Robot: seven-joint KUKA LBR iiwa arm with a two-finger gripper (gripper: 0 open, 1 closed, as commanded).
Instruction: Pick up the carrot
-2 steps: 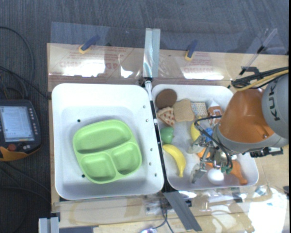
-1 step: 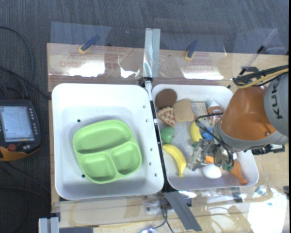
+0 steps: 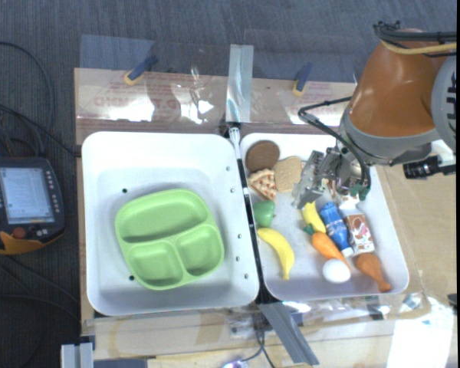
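Note:
The carrot (image 3: 323, 245) is a short orange piece lying in the right bin (image 3: 395, 240), between a yellow banana (image 3: 279, 251) and a blue bottle (image 3: 333, 222). A white egg (image 3: 336, 271) lies just in front of it. My gripper (image 3: 316, 181) hangs over the back middle of the right bin, above and behind the carrot and apart from it. Beside a small yellow piece (image 3: 313, 217), its metal tip points down and to the left. I see nothing held in it.
The right bin also holds a brown round item (image 3: 262, 154), a bread slice (image 3: 287, 172), a pizza slice (image 3: 262, 184), a green fruit (image 3: 264, 213), a small carton (image 3: 359, 233) and a drumstick (image 3: 372, 268). The left bin (image 3: 100, 175) holds a green divided plate (image 3: 169, 238).

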